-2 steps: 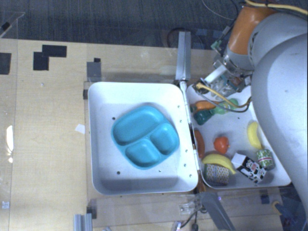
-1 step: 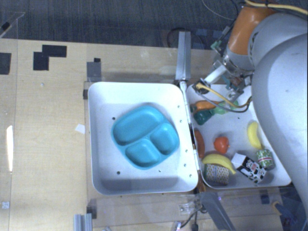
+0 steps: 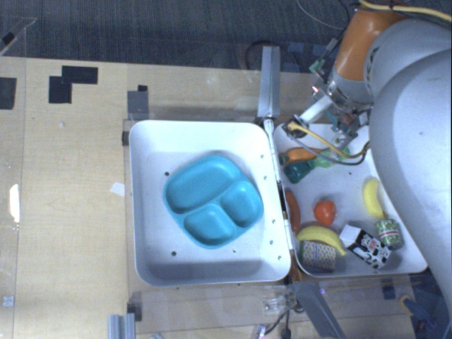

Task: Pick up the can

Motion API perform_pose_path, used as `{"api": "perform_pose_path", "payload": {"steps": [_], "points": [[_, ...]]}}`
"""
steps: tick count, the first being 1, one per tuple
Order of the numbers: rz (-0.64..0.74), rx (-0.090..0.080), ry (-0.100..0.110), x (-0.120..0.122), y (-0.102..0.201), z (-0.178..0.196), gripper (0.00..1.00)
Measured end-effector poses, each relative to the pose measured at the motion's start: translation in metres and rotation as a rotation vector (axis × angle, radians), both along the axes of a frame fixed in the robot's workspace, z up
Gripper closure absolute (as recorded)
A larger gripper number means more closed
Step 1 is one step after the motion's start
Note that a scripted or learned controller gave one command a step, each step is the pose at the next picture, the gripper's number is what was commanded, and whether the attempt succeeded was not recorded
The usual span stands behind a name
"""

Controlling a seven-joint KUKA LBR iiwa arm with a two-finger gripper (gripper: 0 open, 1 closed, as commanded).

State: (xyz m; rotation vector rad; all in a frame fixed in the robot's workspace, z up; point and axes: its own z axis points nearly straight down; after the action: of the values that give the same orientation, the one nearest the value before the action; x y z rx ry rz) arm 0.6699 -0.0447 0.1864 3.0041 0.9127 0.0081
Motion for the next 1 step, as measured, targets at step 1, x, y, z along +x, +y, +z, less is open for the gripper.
{"api": "perform_pose_path", "payload": {"steps": [1], "points": [[0.032, 0.0, 0.003, -0.0333, 0.0013, -0.001, 0.0]]}}
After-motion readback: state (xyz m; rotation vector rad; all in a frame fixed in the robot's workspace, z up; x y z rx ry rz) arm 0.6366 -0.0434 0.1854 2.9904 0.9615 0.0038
